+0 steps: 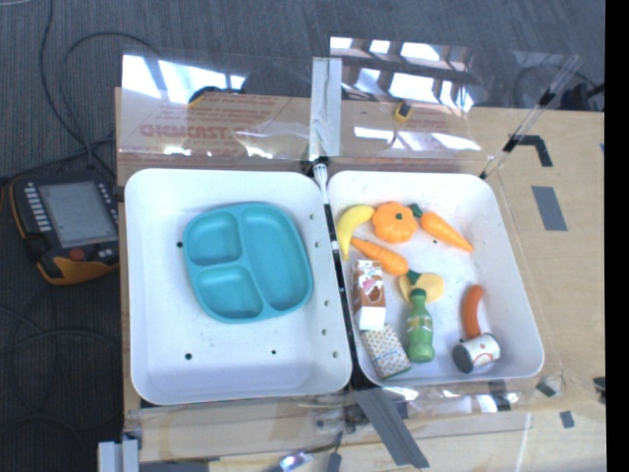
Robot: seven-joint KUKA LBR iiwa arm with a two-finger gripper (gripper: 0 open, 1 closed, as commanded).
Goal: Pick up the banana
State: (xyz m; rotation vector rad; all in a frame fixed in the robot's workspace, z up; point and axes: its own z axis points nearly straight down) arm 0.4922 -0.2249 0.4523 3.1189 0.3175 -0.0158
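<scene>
From where I stand, two white bins sit side by side on the tabletop. The left bin holds a blue divided plate, lying flat near its middle.

The right bin is crowded. The banana lies in its upper left corner, curved, just beside the wall that the two bins share. Close to its right sits a small orange pumpkin, nearly touching the banana's upper tip. A carrot lies to the right of the pumpkin, and a second carrot slants just below the banana, close to its lower end. Below that are a small carton and a wrapped packet along the left wall, a yellow piece of fruit, a green bottle, a red sausage and a white can lying on its side.

I cannot tell how the fingers stand, nor how the banana lies relative to them. The banana rests on the bin floor with nothing gripping it.

On the floor to the left lies a control pad with its cable.
</scene>
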